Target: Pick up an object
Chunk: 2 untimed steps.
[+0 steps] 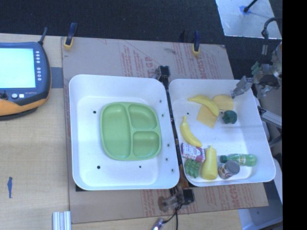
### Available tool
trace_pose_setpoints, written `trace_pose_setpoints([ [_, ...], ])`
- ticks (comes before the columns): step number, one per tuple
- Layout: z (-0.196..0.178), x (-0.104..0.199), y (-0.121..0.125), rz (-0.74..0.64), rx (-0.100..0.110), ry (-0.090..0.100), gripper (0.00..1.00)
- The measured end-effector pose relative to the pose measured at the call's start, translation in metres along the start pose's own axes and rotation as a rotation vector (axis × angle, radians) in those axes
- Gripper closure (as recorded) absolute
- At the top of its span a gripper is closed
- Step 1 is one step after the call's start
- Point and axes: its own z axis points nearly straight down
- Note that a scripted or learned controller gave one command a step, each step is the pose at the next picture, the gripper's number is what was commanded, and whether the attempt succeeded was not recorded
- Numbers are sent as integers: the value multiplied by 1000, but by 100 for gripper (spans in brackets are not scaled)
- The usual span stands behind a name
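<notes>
The right bin (263,133) holds several small items. A yellow banana (203,101) lies at its back beside a yellow wedge (207,116) and a dark green round piece (229,117). A second banana (189,133) lies by the left wall. Along the front are a red-and-white packet (192,151), a yellow bottle (209,163), a can (230,169) and a green bottle (243,159). My gripper (242,86) hangs over the bin's back right corner, up and to the right of the dark green piece, with nothing seen in it.
The left bin (86,128) carries a green divided plate (130,131). A pendant with a bright screen (21,75) lies at the far left of the bench. Blue-and-yellow clamps (70,35) (196,41) grip the cardboard's back edge.
</notes>
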Motion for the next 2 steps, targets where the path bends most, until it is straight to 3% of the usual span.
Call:
trace_pose_setpoints([
  [1, 118, -2, 40, -3, 2, 0, 0],
  [2, 136, 21, 40, -1, 0, -1, 0],
])
